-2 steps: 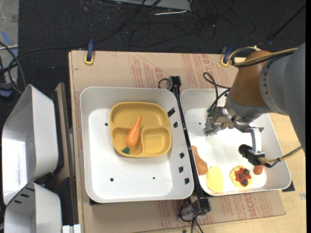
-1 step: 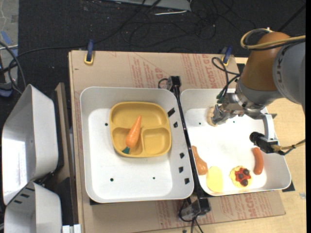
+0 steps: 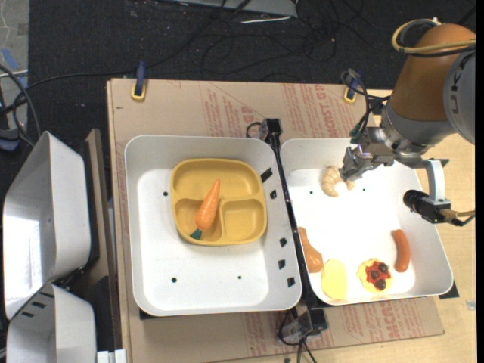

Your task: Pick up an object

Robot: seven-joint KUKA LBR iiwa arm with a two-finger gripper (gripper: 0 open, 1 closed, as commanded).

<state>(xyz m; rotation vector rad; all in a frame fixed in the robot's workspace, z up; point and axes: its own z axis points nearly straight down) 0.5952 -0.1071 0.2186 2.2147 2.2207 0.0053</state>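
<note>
While the right bin [image 3: 423,225] kept bare white floor at its middle, a flat yellow slab [image 3: 334,278] lay nearest; beyond it, the gripper [image 3: 352,171] hung just beside a lumpy cream pastry [image 3: 331,181], its grip impossible to judge.

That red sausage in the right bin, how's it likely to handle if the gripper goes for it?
The red sausage looks like a smooth rounded cylinder, so it may roll sideways if nudged. Its surface seems glossy, so it could slip from the gripper. It appears to be a small toy food, probably light and fairly stiff.
</note>
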